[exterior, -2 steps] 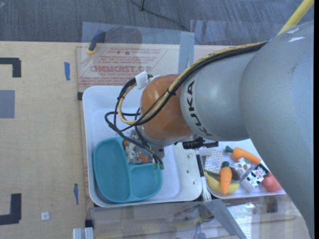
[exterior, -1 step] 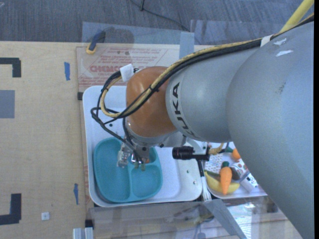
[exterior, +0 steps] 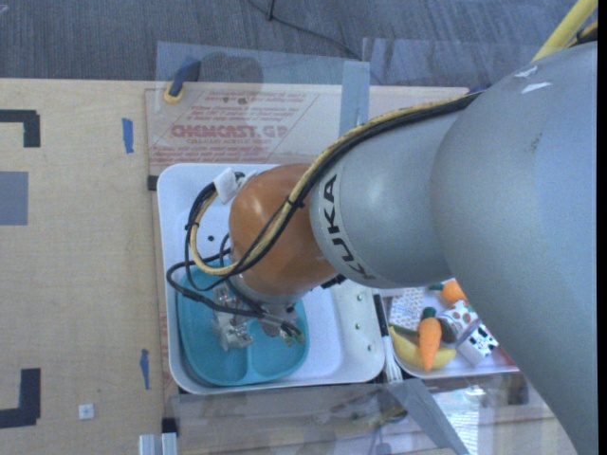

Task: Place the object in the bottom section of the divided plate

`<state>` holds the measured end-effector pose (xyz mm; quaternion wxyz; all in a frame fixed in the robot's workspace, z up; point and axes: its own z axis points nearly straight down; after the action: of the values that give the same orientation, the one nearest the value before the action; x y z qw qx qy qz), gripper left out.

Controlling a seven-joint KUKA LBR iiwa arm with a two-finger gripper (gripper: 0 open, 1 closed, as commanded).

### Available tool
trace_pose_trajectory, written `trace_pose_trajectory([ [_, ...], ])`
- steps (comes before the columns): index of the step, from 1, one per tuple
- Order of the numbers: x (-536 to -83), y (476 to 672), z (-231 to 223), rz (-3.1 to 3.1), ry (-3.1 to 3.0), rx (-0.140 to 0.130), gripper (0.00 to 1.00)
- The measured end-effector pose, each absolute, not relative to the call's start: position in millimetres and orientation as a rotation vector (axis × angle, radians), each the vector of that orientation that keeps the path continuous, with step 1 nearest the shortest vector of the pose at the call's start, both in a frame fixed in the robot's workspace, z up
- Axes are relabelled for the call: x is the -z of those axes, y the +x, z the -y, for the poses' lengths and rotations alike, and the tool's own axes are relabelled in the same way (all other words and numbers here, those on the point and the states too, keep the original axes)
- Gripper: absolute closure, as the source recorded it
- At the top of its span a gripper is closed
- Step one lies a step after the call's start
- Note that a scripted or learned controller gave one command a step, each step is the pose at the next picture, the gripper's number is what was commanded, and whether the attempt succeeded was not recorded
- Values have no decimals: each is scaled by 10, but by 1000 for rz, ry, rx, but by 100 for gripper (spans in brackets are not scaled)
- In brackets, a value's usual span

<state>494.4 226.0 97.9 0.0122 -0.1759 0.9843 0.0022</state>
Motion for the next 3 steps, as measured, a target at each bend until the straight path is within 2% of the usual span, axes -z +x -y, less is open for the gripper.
trace_pose_trajectory([
  [1,-982,4960,-2290,-3059,-547,-19,0],
  [2,-975,5075,-2125,-3115,125,-32,0],
  [3,-1021,4933,-2049,-3113,186,-33,0],
])
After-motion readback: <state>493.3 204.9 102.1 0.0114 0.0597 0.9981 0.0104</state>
